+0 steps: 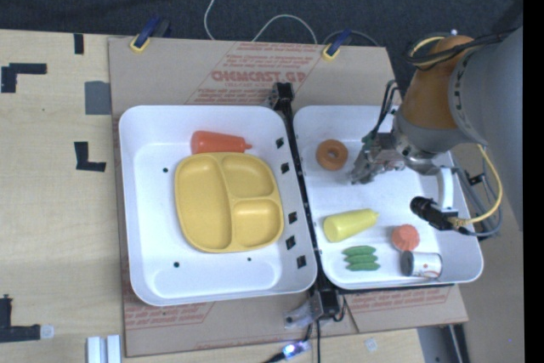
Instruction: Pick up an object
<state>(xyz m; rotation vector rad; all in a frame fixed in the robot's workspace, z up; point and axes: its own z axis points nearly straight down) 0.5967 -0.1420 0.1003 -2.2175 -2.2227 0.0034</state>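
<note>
I see the gripper [364, 172] low in the right bin [387, 116], beside the donut [331, 154]; finger state unclear; bare floor around it.

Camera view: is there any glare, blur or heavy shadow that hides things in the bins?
Camera view: even, soft light; the white bins look bright but not blown out; the yellow plate and the donut read sharp; the gripper is small and slightly soft.

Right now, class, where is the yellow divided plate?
In the camera view, the yellow divided plate lies in the left bin, near its middle, just below the orange carrot.
</note>
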